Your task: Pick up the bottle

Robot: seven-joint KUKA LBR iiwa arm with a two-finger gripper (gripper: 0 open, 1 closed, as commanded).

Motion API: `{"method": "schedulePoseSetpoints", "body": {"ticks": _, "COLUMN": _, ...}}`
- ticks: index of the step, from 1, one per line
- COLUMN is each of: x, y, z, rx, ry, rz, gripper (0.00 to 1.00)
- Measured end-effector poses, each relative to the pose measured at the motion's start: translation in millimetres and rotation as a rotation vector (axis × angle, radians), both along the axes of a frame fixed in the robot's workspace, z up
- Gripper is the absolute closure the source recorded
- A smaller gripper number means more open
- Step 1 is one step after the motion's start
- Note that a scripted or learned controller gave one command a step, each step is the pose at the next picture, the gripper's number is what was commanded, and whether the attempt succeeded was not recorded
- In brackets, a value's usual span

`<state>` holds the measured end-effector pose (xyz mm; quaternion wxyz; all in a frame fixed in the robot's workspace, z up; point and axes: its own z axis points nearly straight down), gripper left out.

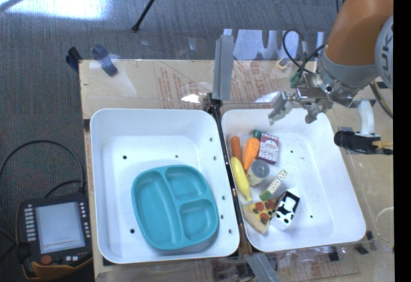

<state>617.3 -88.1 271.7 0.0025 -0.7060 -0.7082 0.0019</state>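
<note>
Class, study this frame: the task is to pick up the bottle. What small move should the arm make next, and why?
Probably move the gripper toward the view's lower left until above the bottle. Its jaws stand open and empty near the far rim of the right bin, while the bottle lies among toys beside the banana.

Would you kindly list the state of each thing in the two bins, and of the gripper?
Two-finger gripper: open, above the right bin's far edge, holding nothing.
Teal divided plastic plate: flat in the left white bin, compartments bare.
Small grey-capped bottle: lying in the right white bin among the toys.
Yellow toy banana: lying beside the bottle.
Two orange toy carrots: lying side by side.
</note>
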Motion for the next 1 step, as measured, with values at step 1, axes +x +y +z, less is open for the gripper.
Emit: {"method": "schedulePoseSetpoints", "body": {"ticks": 1, "x": 27.5, "y": -47.3, "z": -45.8, "rx": 0.002, "ry": -0.003, "rz": 0.367, "gripper": 0.00}}
